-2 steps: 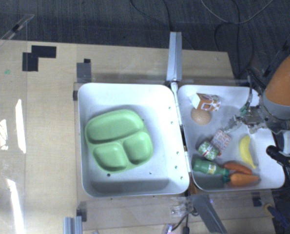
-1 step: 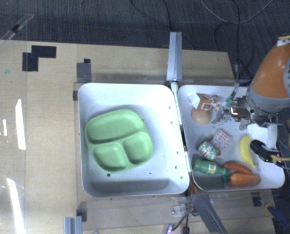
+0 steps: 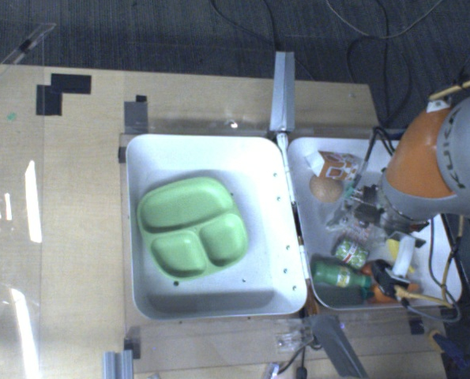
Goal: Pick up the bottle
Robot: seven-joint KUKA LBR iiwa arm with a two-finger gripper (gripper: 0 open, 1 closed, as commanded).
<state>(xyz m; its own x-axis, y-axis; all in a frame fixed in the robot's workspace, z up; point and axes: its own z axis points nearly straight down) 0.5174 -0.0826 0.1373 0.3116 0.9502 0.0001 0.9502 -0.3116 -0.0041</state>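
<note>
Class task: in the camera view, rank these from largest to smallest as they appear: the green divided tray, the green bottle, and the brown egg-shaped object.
1. Green divided tray, clearly the largest, lying in the left bin.
2. Green bottle, lying on its side in the right bin.
3. Brown egg-shaped object, the smallest, though partly hidden.

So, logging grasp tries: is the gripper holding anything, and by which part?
Cannot be told: the gripper sits low among clutter in the right bin; the bottle lies apart.
</note>
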